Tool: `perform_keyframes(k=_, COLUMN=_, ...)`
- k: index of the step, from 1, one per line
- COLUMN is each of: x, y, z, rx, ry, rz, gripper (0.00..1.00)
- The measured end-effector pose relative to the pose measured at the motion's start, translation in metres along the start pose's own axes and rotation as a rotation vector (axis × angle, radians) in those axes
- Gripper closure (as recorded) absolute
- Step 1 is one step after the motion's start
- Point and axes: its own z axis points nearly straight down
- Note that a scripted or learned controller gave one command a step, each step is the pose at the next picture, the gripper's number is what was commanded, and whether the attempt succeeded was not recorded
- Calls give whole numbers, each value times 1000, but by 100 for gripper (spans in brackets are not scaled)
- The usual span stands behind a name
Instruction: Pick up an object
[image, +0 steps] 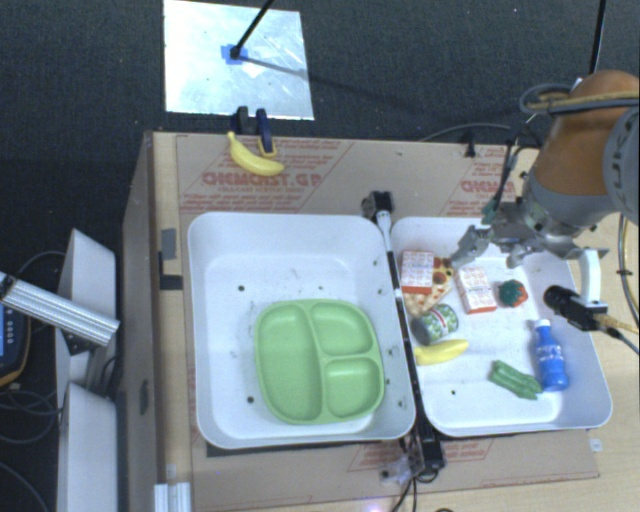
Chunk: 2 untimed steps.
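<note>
The gripper (497, 243) hangs open and empty above the right bin (590, 400). The approach step is in hand; next it must descend onto the carton (476, 289) at seven o'clock.

Red printed lettering is showing on the brown cardboard sheet (330, 165) lying under the two bins, but it is running upside down and is too blurred to read with any certainty. A further patch of the same red print is appearing on the sheet's right part, equally unreadable. The small red-and-white cartons (476, 289) and the small round can with a green label (437, 322) are carrying printing that is too tiny to make out.
</note>
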Motion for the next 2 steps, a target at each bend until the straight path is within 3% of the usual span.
perform_keyframes(k=1, x=15, y=50, z=100, rx=-13, ry=0, rz=-1, gripper=0)
perform_keyframes(k=2, x=20, y=59, z=110, rx=-21, ry=2, rz=-4, gripper=0)
